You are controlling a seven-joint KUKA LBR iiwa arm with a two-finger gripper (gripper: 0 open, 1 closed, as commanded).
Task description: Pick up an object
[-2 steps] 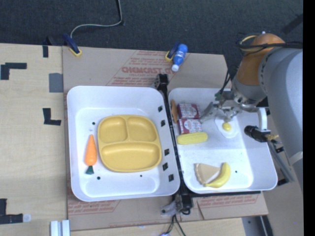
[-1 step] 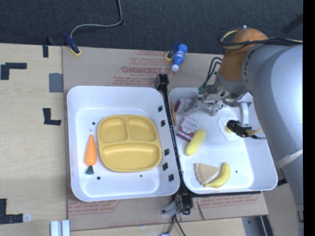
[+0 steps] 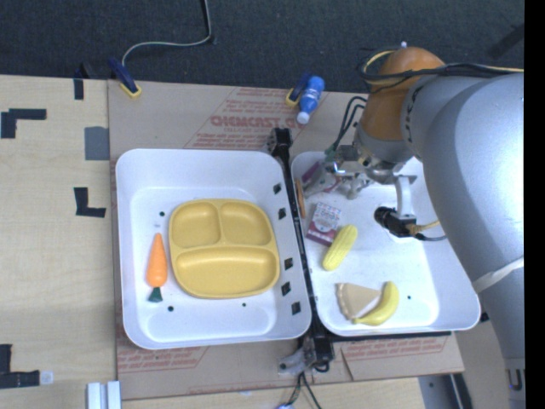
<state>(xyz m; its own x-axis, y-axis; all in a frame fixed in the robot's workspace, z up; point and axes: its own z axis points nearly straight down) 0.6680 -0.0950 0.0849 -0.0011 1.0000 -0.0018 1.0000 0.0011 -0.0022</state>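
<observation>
My gripper (image 3: 344,174) hangs low over the far left part of the right bin (image 3: 426,271), under the grey wrist and orange band. Just below it lies a pink and white packet (image 3: 325,218), and a small pinkish item (image 3: 310,175) sits to its left at the bin's corner. Nearer the front are a yellow corn cob (image 3: 339,247), a tan bread wedge (image 3: 355,297) and a banana (image 3: 384,306) touching the wedge. I see nothing held in the gripper.
The left bin (image 3: 136,177) holds a yellow divided plate (image 3: 224,247) and an orange carrot (image 3: 157,262) beside it. A blue and white bottle (image 3: 308,97) lies on the cardboard behind the bins. The grey arm (image 3: 477,169) covers the right bin's right side.
</observation>
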